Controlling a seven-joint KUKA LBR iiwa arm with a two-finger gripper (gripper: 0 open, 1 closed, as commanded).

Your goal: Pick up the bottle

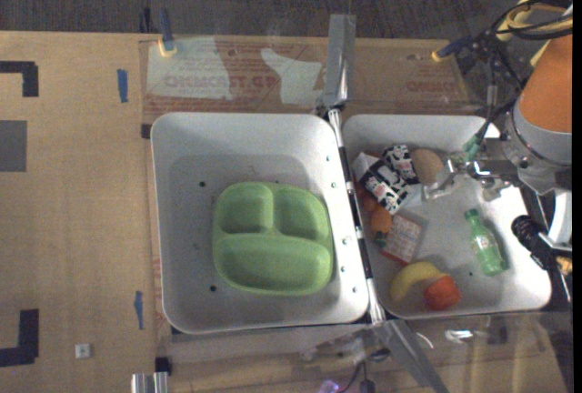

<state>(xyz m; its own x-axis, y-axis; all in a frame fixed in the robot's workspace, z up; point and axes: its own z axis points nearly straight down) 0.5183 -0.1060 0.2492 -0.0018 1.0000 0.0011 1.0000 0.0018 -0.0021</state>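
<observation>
The bottle (485, 242) is small, clear green with a green cap, and lies on the floor of the right bin (523, 296) toward its right side, cap pointing to the far edge. My gripper (443, 179) hangs over the middle of the same bin, up and to the left of the bottle and well apart from it. It sits just beside a tan rounded object (427, 164). Nothing can be seen held in it. The grey arm with its orange band (553, 95) comes in from the right.
The right bin also holds black-and-white cow-patterned items (389, 175), an orange piece (380, 221), a flat packet (403, 239), a banana (414, 277) and a red fruit (442, 292). A green divided plate (272, 237) lies in the left bin (182, 155).
</observation>
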